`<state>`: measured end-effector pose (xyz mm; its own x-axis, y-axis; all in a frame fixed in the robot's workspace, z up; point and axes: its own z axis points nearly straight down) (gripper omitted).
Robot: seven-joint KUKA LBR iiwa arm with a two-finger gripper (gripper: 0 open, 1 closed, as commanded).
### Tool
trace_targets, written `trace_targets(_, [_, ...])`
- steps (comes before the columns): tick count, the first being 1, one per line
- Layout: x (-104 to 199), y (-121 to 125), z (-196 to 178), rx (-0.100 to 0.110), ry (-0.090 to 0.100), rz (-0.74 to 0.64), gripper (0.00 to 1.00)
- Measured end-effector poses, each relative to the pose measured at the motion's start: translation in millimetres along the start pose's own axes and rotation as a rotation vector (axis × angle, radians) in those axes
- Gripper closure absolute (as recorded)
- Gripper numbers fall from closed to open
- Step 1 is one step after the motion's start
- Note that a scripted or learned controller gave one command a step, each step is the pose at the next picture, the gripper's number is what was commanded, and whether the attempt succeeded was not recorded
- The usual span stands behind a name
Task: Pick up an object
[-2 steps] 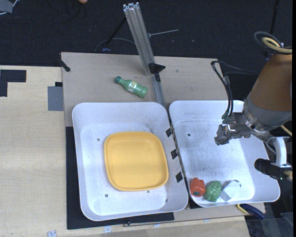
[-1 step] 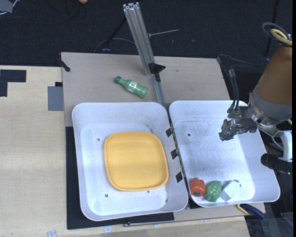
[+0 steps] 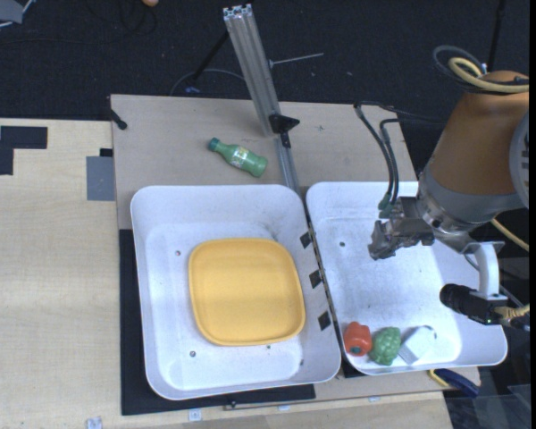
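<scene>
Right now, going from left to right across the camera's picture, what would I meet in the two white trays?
Yellow plate → red pepper → green vegetable → small white and grey block. The pincer hangs above the right tray, over bare floor.

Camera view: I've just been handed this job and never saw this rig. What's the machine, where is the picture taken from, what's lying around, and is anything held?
One fixed camera looks down at a slant on a bench. The grey and orange robot arm reaches in from the right; its tool hangs over the right white bin. Nothing can be seen in the tool. At that bin's near edge lie a red-orange toy pepper, a green toy vegetable and a small white-grey item. The left white bin holds a yellow plate. A green bottle lies on the bench behind the bins.
</scene>
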<state>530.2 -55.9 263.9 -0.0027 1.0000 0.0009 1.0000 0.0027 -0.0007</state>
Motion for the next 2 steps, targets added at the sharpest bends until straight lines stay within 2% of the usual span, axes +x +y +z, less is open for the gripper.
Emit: trace_targets(2, [114.5,11.3,7.5,0.000,0.000,-0.001,1.00])
